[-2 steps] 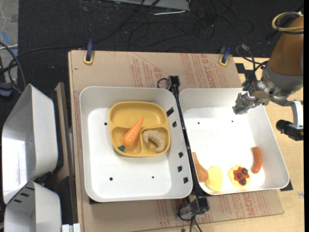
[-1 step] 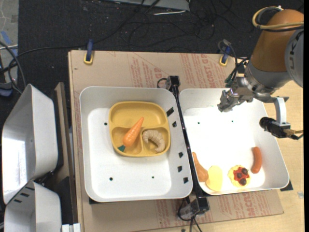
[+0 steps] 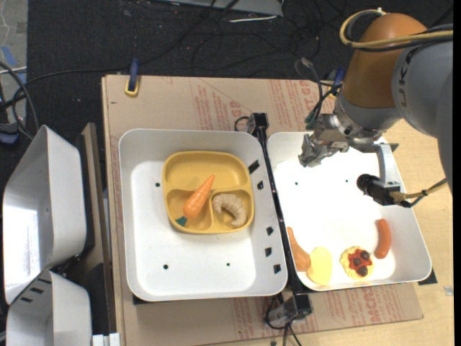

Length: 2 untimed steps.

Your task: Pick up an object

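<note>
While gripper (image 3: 315, 153) hangs over right bin (image 3: 328, 193) near its upper left corner, finger spacing cannot be judged; nothing visible between them. Right bin contents, along lower edge: orange piece (image 3: 297, 249), yellow piece (image 3: 320, 264), small tart with berries (image 3: 357, 261), sausage (image 3: 382, 238). Left bin (image 3: 144, 215) holds yellow divided plate (image 3: 205, 166); plate compartments hold carrot (image 3: 199, 196) and shrimp (image 3: 232, 207).
</note>
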{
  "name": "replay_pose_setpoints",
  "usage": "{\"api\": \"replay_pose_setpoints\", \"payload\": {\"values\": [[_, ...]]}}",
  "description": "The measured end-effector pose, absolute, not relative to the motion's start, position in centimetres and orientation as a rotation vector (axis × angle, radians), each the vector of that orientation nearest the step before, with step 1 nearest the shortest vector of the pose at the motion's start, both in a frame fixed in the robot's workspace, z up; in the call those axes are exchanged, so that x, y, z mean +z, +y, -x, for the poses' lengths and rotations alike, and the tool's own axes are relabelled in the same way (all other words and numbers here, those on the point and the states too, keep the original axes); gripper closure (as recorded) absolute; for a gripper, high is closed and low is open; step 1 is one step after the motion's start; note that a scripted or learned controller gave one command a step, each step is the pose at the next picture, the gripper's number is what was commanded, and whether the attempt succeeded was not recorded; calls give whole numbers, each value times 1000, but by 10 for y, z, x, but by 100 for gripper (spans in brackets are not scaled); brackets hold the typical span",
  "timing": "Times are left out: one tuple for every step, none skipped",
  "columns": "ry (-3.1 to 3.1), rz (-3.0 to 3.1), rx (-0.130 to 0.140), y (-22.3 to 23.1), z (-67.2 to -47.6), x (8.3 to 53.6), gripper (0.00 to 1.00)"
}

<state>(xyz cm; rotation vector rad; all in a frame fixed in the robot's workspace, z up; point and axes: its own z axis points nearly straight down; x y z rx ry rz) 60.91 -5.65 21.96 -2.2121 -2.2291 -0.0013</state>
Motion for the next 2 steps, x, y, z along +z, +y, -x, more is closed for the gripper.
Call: {"api": "replay_pose_setpoints", "payload": {"values": [[-2232,2212,-5,3,-617,231,100],[-2231,2212,-4,52,-618,239,100]]}}
